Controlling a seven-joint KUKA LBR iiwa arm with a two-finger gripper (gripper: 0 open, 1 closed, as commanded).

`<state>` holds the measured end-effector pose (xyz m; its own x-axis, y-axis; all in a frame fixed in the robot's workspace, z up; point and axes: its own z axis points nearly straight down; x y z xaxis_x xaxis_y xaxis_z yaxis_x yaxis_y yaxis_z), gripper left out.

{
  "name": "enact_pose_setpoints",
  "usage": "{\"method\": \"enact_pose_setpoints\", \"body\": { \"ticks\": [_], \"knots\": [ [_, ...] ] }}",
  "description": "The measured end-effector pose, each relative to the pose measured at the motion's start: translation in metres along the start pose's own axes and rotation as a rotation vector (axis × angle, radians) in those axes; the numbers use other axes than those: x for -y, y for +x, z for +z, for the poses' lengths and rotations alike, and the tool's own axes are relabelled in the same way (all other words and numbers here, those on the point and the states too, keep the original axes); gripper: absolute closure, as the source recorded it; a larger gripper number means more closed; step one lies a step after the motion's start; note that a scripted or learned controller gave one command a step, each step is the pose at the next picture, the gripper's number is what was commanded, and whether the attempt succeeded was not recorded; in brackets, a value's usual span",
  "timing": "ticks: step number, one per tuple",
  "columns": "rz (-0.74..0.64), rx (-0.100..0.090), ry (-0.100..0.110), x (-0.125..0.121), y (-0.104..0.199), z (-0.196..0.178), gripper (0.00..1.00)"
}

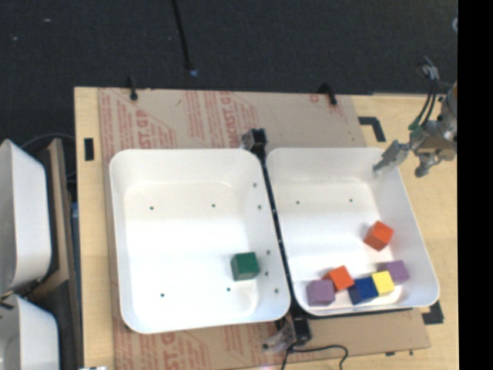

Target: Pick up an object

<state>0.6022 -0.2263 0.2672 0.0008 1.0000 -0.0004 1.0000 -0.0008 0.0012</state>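
Observation:
My gripper hovers at the far right corner of the right bin, open, with nothing between its fingers. In that bin an orange cube sits alone near the right wall. Along the front wall lie a purple cube, a second orange cube, a blue cube, a yellow cube and another purple cube, packed close together. A green cube rests in the left bin, near its front right corner.
The two bins meet along a black divider with a clip at its far end. They stand on a cardboard sheet. White containers stand at the left edge. Cables run up from the wrist.

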Motion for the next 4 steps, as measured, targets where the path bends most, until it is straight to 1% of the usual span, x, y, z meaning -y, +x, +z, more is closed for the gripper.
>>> {"method": "enact_pose_setpoints", "body": {
  "ticks": [1,3,4],
  "knots": [
    [0.000,-0.001,0.005,0.000,0.002,0.063,0.00],
    [-0.001,-0.001,0.004,-0.004,0.011,0.150,0.00],
    [-0.001,0.000,-0.002,-0.005,0.010,0.136,1.00]
  ]
}}
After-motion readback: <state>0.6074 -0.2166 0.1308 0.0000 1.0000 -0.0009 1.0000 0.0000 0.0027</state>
